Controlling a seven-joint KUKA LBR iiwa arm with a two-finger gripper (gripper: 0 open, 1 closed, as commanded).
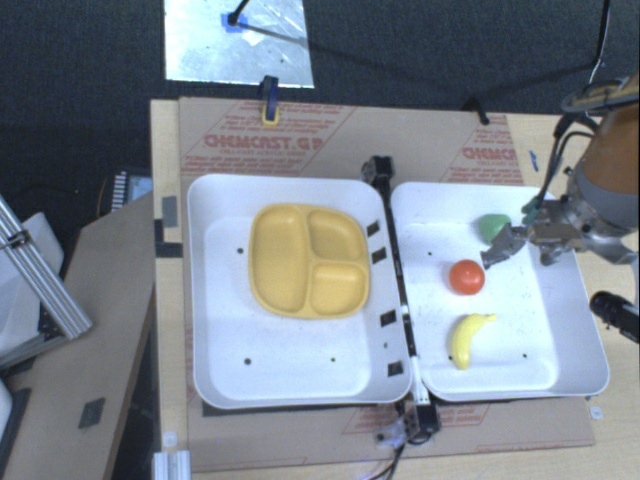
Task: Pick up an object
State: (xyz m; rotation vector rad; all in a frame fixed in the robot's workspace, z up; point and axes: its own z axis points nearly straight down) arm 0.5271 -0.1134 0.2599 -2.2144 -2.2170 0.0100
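Observation:
Three small objects lie in the right bin (570, 358): a green rounded piece (491, 226) near the back, a red ball-like fruit (466, 277) in the middle, and a yellow banana (468, 337) toward the front. My gripper (525, 252) hangs over the right bin, just right of the green piece and up and to the right of the red fruit. Its fingers (499, 249) are spread open with nothing between them.
The left bin (215, 358) holds a yellow divided plate (307, 260). A black divider strip (392, 268) runs between the bins. The arm's grey body with its orange band (610, 158) fills the right side, above the right bin's edge.

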